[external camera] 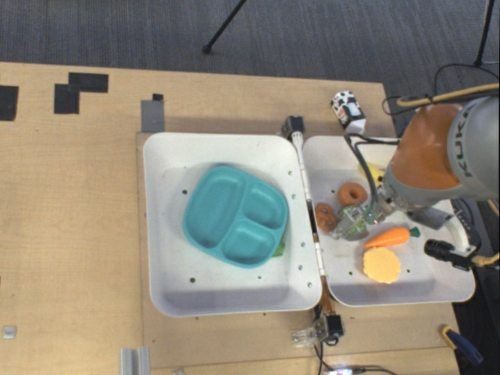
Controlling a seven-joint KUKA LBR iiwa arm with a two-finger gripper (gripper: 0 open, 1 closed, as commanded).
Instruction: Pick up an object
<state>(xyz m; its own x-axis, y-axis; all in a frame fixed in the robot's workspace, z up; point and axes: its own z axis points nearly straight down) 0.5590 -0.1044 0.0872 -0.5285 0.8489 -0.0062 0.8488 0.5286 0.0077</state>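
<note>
Carrot [388,238], yellow disc [382,266], donuts [352,194] in right bin [437,287]; teal tray [236,215] in left bin [168,287]; end effector [355,223] grip unclear.

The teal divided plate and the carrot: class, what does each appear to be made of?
Teal divided plate: likely moulded plastic; one even colour, smooth rounded compartments, soft sheen. Carrot: probably a plastic or rubber toy; flat uniform orange with a green tip, though too small to tell.

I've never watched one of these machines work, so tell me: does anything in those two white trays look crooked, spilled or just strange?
Mostly tidy. The teal divided plate sits skewed in the left bin, and something green peeks from under its lower right edge. In the right bin, doughnuts, a carrot and a yellow disc lie loose by the gripper. Nothing looks spilled or broken.
</note>
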